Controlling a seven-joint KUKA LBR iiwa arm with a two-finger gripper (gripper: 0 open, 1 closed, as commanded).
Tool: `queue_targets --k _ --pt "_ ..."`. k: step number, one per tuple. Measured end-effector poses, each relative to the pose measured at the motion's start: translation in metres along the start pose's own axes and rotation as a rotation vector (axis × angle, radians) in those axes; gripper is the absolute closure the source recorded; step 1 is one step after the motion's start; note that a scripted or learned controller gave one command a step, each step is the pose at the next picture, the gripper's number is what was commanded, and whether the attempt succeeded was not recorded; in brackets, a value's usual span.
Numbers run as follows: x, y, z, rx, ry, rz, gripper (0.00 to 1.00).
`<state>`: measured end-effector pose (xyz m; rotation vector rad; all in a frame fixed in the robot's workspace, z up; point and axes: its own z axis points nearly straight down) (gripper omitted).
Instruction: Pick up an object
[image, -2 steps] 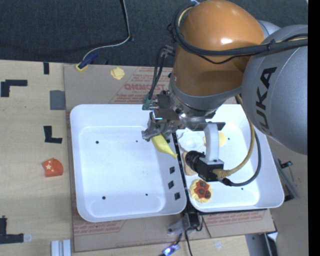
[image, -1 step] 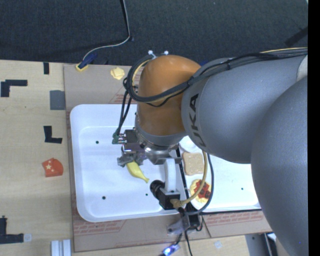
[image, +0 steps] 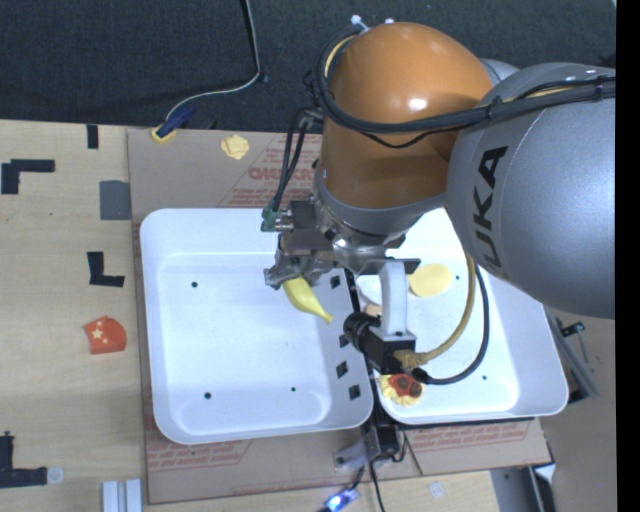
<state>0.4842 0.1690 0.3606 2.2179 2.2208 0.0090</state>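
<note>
Overhead slanted view of the bench; the KUKA arm (image: 520, 180) enters from the right, its grey link crossing the right bin (image: 500, 395) and its orange band (image: 405, 90) bulging toward the camera above the wrist; the wrist points steeply down over the inner edge of the left bin (image: 240, 340). The gripper (image: 297, 272) hangs at the upper right part of the left bin, close to the wall shared with the right bin; a yellow banana-shaped object (image: 305, 298) sits directly under the fingertips, its upper end touching or caught by them and its pointed end slanting down to the right; whether the jaws pinch it or merely rest on it cannot be told from this angle. In the right bin lie a pale yellow disc (image: 432, 280), partly behind the arm's hardware, and a small red-orange object (image: 403, 386) near the front wall. Outside the bins: a red block (image: 105, 335) on the bench at left; a yellow lump (image: 235, 147) on the cardboard sheet (image: 200, 170) behind the left bin.
</note>
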Motion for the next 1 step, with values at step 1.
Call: queue_targets --k 1 --pt "0.0569 -0.0017 0.0259 0.011 -0.003 -0.005 1.00"
